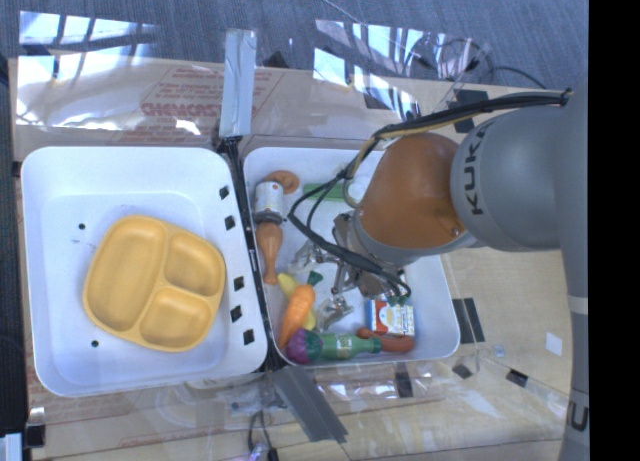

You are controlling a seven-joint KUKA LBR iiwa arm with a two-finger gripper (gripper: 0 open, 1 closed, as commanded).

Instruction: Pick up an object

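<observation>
Carrot (pixel 294 313) in right bin (pixel 440 294), claw (pixel 335 284) above, grip state unclear, arm hides bin centre

Two shallow white plastic bins (pixel 60 349) with a smooth, slightly glossy finish are seen. A matt yellow plastic divided tray (pixel 152 282) is shown in the left bin. Glossy plastic toy foods, among them an orange carrot (pixel 294 313), are shown in the right. Shiny clear film (pixel 120 99) is spread over the counter.
</observation>
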